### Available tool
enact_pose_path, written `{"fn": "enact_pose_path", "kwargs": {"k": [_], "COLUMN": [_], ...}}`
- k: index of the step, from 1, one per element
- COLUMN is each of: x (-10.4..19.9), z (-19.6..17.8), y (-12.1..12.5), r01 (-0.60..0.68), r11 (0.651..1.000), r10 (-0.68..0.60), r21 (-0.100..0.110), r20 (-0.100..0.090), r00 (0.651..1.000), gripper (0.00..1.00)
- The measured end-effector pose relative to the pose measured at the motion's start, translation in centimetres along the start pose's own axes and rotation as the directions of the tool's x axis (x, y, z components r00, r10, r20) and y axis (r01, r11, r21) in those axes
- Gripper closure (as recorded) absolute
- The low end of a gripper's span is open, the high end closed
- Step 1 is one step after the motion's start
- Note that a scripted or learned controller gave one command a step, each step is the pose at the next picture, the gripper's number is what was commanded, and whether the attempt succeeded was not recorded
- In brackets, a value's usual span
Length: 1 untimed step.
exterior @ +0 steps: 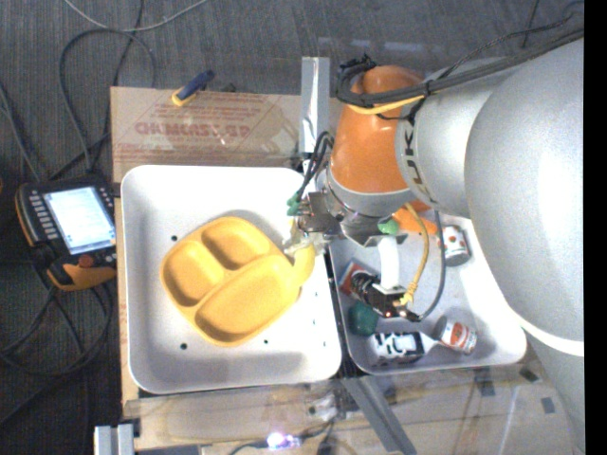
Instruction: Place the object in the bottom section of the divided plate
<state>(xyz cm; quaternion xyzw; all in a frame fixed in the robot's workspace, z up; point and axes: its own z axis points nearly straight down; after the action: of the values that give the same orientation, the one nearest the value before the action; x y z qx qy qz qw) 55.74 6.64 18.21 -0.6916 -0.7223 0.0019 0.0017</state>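
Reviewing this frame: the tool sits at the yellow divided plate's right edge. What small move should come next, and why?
Probably a short shift leftward, over the plate's large bottom section. The tool hovers at the right rim of the yellow divided plate, with a yellowish object at its tip overlapping that rim, so a release here might land on the edge. The grip itself can't be judged.

The cardboard sheet [204, 131] carries red mirrored print, illegible; black letters on the arm [410, 145] cut off.

Even, fairly bright overhead lighting. The left white bin [133, 282] is nearly overexposed, with soft shadow under the yellow divided plate [230, 280]. Broad sheen on the grey arm [531, 188], which looms large and soft at right. Overall slightly grainy.
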Motion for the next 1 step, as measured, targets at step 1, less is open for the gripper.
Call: {"fn": "enact_pose_path", "kwargs": {"k": [1], "x": [3.15], "z": [-1.62], "y": [-1.44], "r01": [0.255], "r11": [0.967], "r10": [-0.255], "r21": [-0.001], "r20": [0.0], "r00": [0.967], "gripper": [1.0]}}
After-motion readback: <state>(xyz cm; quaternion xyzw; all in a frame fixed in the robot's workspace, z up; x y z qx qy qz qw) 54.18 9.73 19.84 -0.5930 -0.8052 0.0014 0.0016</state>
